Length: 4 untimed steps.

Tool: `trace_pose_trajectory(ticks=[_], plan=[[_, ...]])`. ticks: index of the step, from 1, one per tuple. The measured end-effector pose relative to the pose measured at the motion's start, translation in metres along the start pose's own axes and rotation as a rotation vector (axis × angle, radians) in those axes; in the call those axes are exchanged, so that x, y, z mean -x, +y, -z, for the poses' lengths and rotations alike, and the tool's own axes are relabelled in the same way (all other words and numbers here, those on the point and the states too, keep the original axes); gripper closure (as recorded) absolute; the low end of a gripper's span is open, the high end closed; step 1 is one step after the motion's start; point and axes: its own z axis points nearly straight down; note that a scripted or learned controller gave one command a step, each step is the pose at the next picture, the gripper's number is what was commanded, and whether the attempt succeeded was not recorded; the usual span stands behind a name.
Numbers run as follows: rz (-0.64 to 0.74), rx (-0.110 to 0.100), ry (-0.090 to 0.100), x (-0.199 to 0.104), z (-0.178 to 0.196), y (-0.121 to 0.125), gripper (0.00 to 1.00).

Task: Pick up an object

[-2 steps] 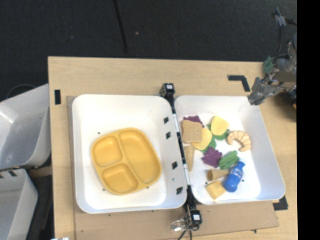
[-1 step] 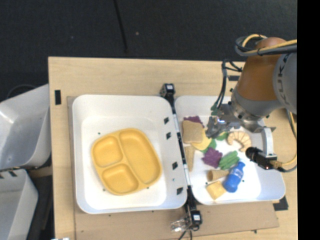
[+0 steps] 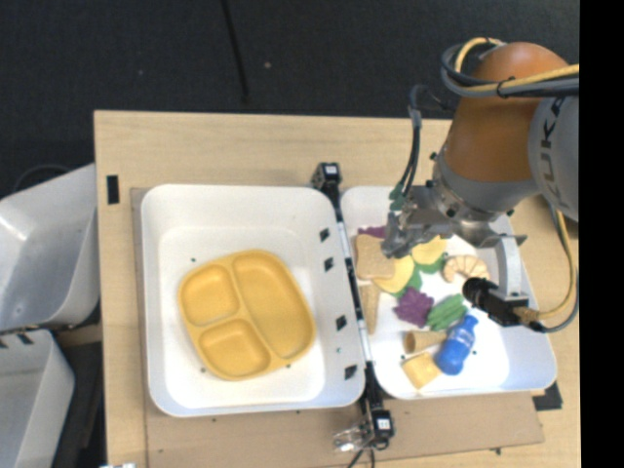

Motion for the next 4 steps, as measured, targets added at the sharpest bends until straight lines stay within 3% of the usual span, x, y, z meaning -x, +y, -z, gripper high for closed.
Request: trace_pose_trajectory(ticks=[1, 2, 3, 4], plan=[[-0.004, 0.012, 0.0, -0.009, 0.128, -0.043, 1.0], [0.0, -0.015, -0.001, -0.088, -0.004, -0.027, 1.0], [-0.003, 0.015, 0.003, -0.093, 0.168, -0.052, 1.0], [-0.002, -0.007, -0.002, -0.127, 0.119, -0.053, 1.0]])
